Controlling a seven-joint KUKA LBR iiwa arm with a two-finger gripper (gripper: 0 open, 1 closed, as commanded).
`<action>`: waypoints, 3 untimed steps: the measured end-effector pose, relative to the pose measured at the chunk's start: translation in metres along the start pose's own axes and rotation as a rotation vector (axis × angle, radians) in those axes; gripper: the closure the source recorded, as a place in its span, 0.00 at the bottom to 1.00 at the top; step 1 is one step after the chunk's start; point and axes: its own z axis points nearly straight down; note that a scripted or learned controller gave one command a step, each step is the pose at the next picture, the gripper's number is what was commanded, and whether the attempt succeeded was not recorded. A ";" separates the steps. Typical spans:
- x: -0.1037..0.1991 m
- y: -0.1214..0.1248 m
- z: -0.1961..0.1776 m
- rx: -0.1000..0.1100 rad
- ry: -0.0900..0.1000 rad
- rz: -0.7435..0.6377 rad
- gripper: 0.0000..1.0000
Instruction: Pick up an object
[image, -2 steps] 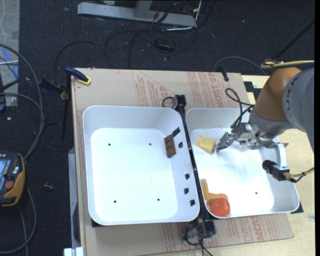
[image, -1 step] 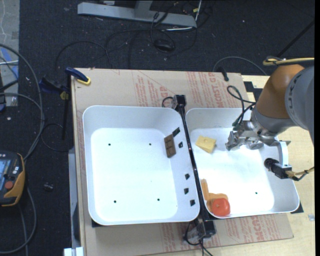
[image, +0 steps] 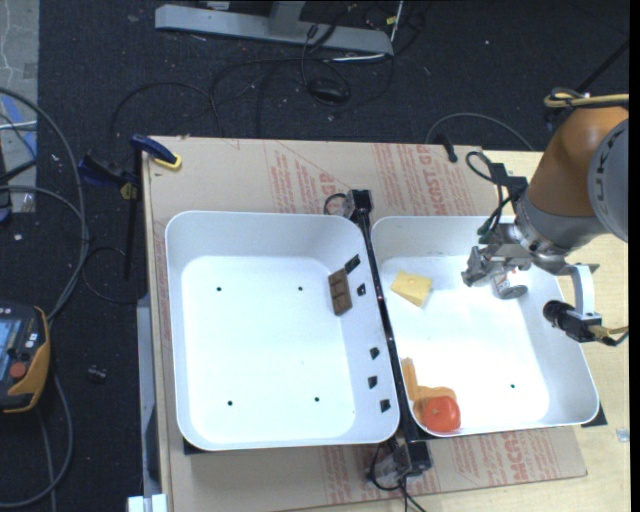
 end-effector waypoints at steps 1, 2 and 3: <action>0.001 0.004 -0.063 -0.003 -0.001 0.000 1.00; 0.008 0.009 -0.110 -0.001 0.000 -0.001 1.00; 0.059 -0.012 -0.117 0.002 0.002 -0.004 1.00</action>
